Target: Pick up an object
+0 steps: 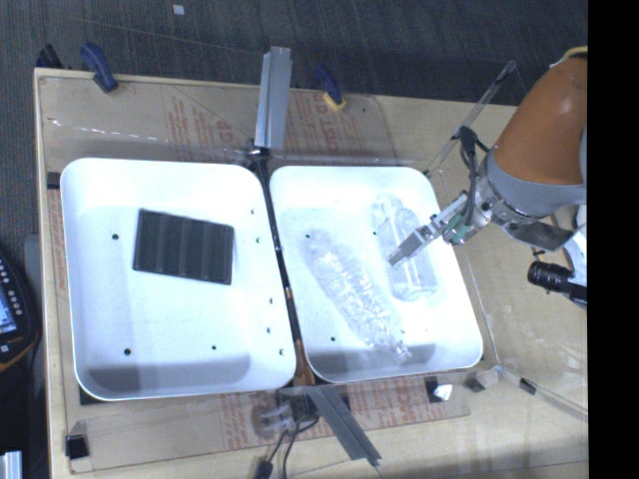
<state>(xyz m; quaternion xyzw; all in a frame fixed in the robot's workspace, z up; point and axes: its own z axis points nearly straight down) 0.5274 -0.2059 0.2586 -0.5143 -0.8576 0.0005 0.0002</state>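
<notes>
The table (60, 118) carries two white bins side by side. The left bin (90, 357) holds a dark flat rectangular pad (184, 246) near its far-left part. The right bin (459, 342) holds two clear plastic bottles: the longer bottle (351, 289) lies diagonally, its long axis running from the bin's middle toward the near-right corner; the shorter bottle (404, 249) lies beside it, closer to the right edge. The tool (411, 241) hangs right over this shorter bottle; I cannot tell whether it is open or closed.
</notes>
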